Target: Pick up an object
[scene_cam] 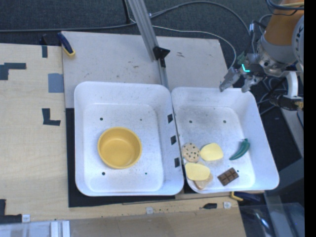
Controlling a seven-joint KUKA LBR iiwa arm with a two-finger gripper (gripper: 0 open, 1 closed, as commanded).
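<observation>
We see two shallow white bins of smooth, speckled plastic with rounded corners sitting side by side on the bench. The left bin [86, 98] holds a round yellow bowl [120, 147], matte and deep-walled, resting upright toward its near-left part. The right bin [261, 127] carries a cluster of small pieces along its near side: a round tan cookie [190, 152] dotted with dark chips lies just beside the dividing wall, a pale yellow, lumpy oval piece [212, 152] sits just to its right, and a second flat yellow oval [197, 171] lies nearer us, overlapping a small tan piece [201, 183] beneath it. A dark brown, ridged rectangular chocolate bar [228, 176] lies tilted near the near-right corner, and a curved, glossy green pepper [240, 149] rests against the right wall, well apart from the cookie. The gripper [238, 83] hangs at the far-right corner of the right bin, above its rim, with its two dark grey fingers [227, 81] spread apart and nothing between them; a small teal light glows at its base. Above it rises the arm's grey wrist with the orange band [283, 23]. A slim metal pole [145, 26] slants across the bench's pale far surface, and a blue-and-yellow clamp [66, 44] sits at the bench's far-left corner.
</observation>
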